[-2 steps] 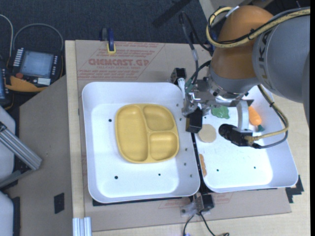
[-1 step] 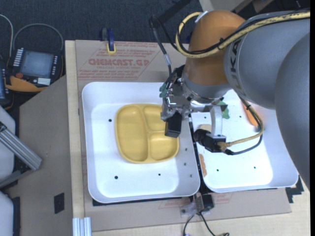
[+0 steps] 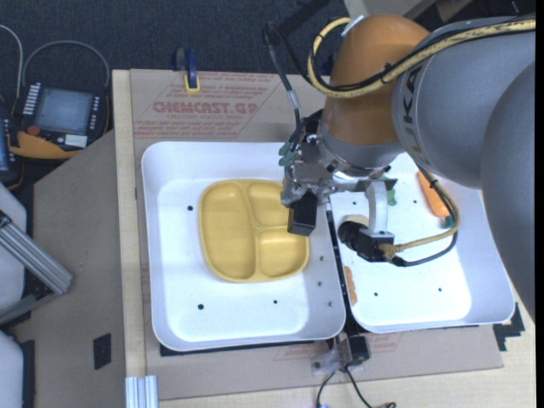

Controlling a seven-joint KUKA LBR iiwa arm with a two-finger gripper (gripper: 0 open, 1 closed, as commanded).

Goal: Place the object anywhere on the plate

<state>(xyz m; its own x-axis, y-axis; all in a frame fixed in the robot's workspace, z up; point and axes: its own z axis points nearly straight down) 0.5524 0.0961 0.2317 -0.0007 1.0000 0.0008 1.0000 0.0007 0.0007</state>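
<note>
A yellow plate (image 3: 242, 232) with three compartments lies in the left white bin (image 3: 170, 287). My gripper (image 3: 301, 213) hangs low over the plate's right rim, near the wall between the two bins. Its dark tip overlaps the edge of the right-hand compartments. I see no object held at it. An orange carrot-like piece (image 3: 434, 197) lies in the right bin (image 3: 442, 300), partly hidden under the arm. A small green piece (image 3: 392, 195) sits beside it, and a tan rounded piece (image 3: 352, 224) shows just right of the gripper.
The large grey arm with its orange band (image 3: 374, 83) covers the upper right bin. A black cable (image 3: 374, 246) loops below the wrist. A small orange bit (image 3: 351, 295) lies at the right bin's left edge. A pendant (image 3: 59, 113) sits at far left.
</note>
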